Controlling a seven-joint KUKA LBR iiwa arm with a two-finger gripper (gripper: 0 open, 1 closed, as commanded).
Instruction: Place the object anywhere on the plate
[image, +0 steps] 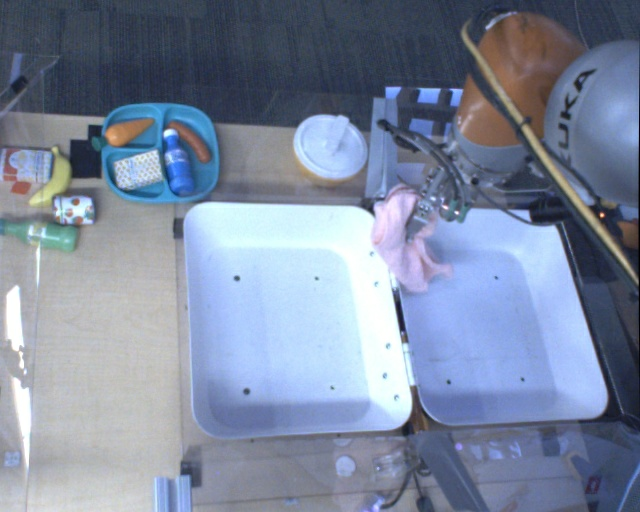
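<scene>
You are watching the gripper (432, 203) clamping a pink cloth (405, 245), which is hanging over the right bin (560, 330) by its top-left corner. Its loose folds are risking snagging the rim between the 2 bins.

A soft pink cloth (408, 245) hangs over smooth matt white plastic bins (290, 320) on a pale wood-grain bench (90, 340).

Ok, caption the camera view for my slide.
Tool holding a pink cloth over the seam between two white bins.
</scene>
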